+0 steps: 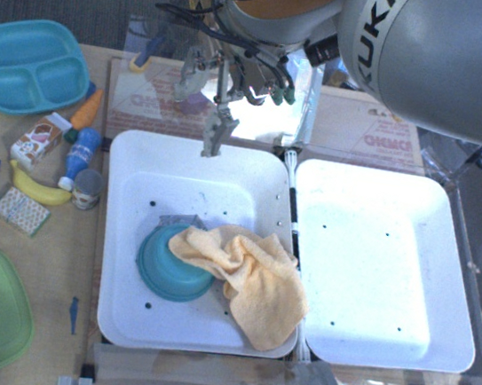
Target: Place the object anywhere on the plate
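Up at the far rim of the left bin [136, 172], high above it: the gripper [216, 139], with nothing seen in its grip (too small and dark to tell if spread or pressed together). Down in the same bin, near the front: a crumpled yellow cloth [250, 283], lying partly on the right side of the blue plate [166, 270] and touching it. Next door, the right bin [376, 252]. Out on the bench at the left, a banana [37, 185] and a teal tray [31, 66].
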Motion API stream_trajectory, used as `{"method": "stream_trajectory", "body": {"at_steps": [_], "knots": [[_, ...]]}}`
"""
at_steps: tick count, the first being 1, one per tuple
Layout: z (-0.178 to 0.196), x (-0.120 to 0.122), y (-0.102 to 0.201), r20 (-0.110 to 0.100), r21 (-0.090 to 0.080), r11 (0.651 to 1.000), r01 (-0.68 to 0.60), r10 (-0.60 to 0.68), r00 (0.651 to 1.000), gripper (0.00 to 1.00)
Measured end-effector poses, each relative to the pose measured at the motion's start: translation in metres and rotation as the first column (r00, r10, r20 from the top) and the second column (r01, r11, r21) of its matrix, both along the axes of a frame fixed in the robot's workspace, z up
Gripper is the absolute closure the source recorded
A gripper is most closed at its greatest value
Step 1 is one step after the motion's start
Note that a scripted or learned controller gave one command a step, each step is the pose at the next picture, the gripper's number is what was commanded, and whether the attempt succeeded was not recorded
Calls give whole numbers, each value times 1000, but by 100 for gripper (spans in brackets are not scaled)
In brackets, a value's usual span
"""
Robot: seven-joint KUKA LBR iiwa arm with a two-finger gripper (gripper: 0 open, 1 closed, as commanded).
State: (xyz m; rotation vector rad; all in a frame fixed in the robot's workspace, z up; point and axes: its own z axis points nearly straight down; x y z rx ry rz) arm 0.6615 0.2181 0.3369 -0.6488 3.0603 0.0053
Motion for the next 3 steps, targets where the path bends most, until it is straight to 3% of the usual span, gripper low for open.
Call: {"method": "stream_trajectory", "body": {"at_steps": [2, 3], "knots": [[0, 0, 0, 0, 0, 1000, 0, 0, 1000, 0], [55, -23, 9, 1, -2, 969, -246, 246, 969, 0]]}}
